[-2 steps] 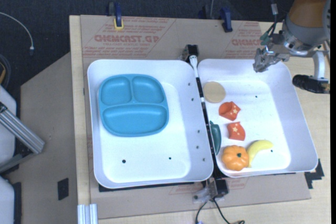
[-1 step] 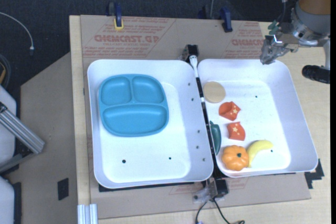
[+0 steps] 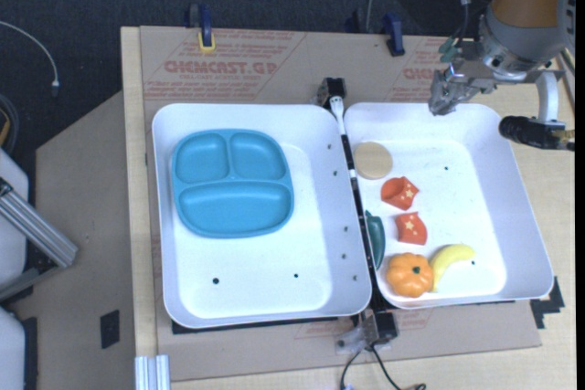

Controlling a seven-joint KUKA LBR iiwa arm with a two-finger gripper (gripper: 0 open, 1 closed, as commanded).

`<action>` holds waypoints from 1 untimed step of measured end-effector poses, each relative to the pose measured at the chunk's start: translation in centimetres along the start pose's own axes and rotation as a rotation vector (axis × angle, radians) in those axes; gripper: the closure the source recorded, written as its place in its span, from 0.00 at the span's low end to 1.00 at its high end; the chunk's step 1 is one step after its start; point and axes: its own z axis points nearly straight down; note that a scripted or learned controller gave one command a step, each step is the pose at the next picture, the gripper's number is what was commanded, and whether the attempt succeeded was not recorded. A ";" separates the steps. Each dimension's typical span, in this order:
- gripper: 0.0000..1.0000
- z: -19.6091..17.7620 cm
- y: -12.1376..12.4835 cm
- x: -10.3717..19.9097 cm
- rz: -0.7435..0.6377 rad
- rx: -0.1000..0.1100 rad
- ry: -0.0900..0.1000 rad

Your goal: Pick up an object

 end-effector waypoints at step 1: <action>1.00 1.2 -0.4 5.6 -0.001 0.002 0.001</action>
